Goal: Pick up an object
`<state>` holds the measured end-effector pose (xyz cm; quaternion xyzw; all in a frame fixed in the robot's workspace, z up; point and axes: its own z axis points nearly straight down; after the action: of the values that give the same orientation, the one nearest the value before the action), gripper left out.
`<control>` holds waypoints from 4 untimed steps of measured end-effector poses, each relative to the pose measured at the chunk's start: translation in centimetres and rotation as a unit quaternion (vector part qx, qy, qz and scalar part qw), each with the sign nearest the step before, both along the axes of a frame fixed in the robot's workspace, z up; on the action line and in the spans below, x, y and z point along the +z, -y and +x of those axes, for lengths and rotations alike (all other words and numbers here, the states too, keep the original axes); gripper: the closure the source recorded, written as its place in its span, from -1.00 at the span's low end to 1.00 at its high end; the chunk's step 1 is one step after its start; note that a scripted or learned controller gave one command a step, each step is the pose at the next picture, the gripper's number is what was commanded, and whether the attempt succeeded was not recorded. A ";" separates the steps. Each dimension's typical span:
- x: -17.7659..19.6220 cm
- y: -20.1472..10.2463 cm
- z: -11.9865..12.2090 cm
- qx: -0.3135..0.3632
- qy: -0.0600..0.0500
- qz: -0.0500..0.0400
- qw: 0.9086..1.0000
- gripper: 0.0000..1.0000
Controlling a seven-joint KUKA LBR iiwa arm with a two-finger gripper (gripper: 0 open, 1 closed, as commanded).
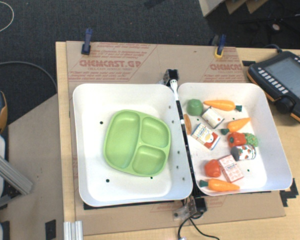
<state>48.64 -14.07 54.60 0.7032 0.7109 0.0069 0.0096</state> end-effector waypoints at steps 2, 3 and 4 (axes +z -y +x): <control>-1.1 -18.9 1.3 -0.001 -0.010 0.002 1.000 1.00; -1.0 -7.3 -0.4 -0.012 -0.011 0.001 1.000 1.00; -1.1 -15.1 1.7 -0.002 -0.010 0.002 1.000 1.00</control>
<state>50.35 1.02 53.50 0.7045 0.7097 0.0014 0.0009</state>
